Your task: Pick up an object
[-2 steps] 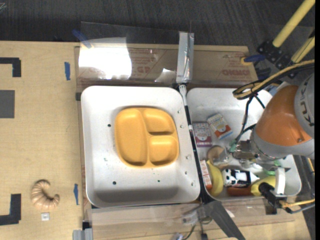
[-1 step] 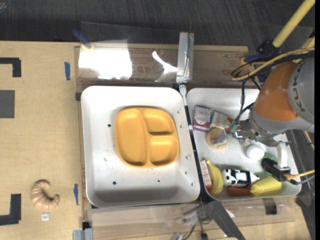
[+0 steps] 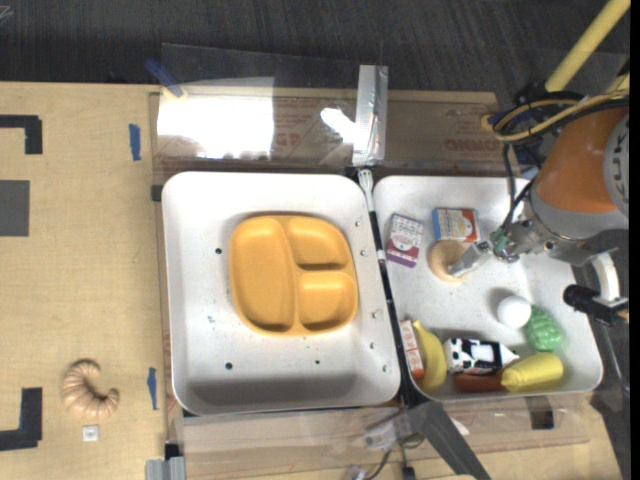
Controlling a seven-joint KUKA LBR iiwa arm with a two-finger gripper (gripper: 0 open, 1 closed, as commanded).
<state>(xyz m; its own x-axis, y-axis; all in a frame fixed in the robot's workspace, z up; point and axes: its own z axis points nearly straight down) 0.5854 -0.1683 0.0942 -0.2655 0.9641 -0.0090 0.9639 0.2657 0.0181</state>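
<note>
The nearest row of the right bin (image 3: 590,268) is packed tight: a banana (image 3: 430,353) against the divider, a black-and-white cow toy (image 3: 478,353) beside it with something red under it, then a yellow squash-shaped toy (image 3: 533,371) at the near right corner. Just behind that, a green knobbly toy (image 3: 545,330) and a white ball (image 3: 514,311) are seen close together.

Further back sits a tan round piece (image 3: 450,260) – that looks like the target, since the gripper (image 3: 478,252) is lowered right at its right edge, apparently touching it. Whether the fingers are spread or pinched can't be made out from this angle, and nothing is clearly seen held between them. For a clean grab, the tool should probably be centred over the round piece rather than its rim, so it isn't just nudged toward the small purple-and-white carton (image 3: 405,239) or the orange-topped box (image 3: 455,224) behind.

The left bin (image 3: 190,288) holds only a yellow three-compartment tray (image 3: 293,272), with nothing in its compartments. A croissant-like toy (image 3: 89,389) is left out on the bench – well apart from both bins.
</note>
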